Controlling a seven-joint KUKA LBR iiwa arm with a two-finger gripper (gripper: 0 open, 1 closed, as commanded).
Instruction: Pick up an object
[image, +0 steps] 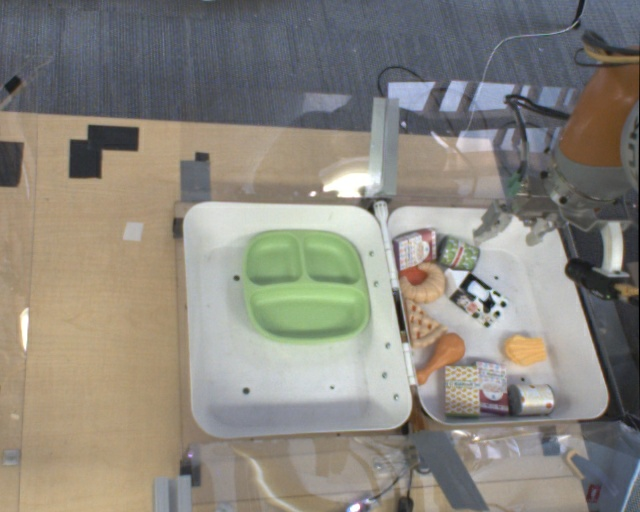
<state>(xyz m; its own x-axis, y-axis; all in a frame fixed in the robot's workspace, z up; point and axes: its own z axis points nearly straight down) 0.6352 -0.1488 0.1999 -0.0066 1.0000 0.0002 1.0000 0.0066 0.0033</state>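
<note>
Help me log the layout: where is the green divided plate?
The green divided plate lies in the middle of the left bin, apart from the toys in the right bin.

Single fixed view, mounted above the bench (90, 300) and angled down at a slant. Near edge of bench along the bottom of the frame; grey carpeted floor (250, 50) across the top, beyond the far edge. Both white bins framed whole: left bin (215, 400) near centre, right bin (580, 390) toward the right side. Set far enough back to take in bare bench surface left of the bins and the clear partition (383, 150) rising behind them. Arm (600, 120) entering at upper right, cropped by the frame edge. No second view for overlap.
</note>
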